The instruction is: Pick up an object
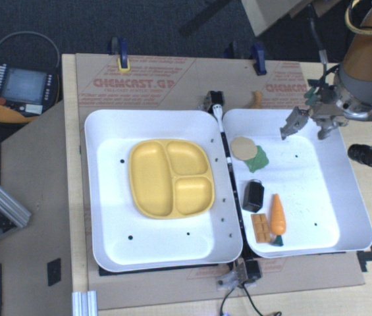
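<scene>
Hanging over the far edge of the right bin (317, 196), the gripper (309, 125) is spreading its fingers wide with nothing between them. Below it, along the bin's left side, things are lying loose: a tan disc (243, 147) touching a green piece (259, 158), a black block (254, 195), a carrot (277, 214), a cracker (261, 228). A yellow tray (170, 177) is sitting in the left bin (106, 176).

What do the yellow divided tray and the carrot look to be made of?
Yellow divided tray: likely moulded plastic, matte, with soft rounded compartment edges and uniform colour. Carrot: probably a plastic toy, smooth and evenly orange with a slight sheen; too small to be sure.
</scene>
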### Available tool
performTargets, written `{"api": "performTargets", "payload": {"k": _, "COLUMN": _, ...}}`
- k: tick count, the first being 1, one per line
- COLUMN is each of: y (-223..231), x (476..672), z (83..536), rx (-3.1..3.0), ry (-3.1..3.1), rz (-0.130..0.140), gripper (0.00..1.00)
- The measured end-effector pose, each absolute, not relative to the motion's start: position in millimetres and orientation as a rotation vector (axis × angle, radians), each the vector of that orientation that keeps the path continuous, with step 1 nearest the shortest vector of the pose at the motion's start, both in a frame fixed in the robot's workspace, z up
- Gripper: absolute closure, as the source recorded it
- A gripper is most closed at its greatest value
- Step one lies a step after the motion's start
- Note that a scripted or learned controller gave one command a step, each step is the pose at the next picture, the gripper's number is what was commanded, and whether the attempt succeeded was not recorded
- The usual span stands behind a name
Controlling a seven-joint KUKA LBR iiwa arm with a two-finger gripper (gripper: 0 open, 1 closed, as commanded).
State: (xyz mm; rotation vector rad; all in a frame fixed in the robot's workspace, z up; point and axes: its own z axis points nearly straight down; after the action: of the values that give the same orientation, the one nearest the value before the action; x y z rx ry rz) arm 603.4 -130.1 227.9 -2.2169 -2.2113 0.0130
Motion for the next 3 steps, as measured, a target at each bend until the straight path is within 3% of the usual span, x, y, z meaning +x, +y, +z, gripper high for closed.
{"api": "performTargets", "payload": {"k": 1, "y": -130, "x": 606.0, "z": 236, "rx": -2.222, "ry": -2.222, "rz": 0.0, "gripper": 0.0}}
{"api": "performTargets", "payload": {"k": 3, "y": -128, "x": 604.6, "z": 110, "rx": -2.217, "ry": -2.217, "rz": 0.006, "gripper": 0.0}}
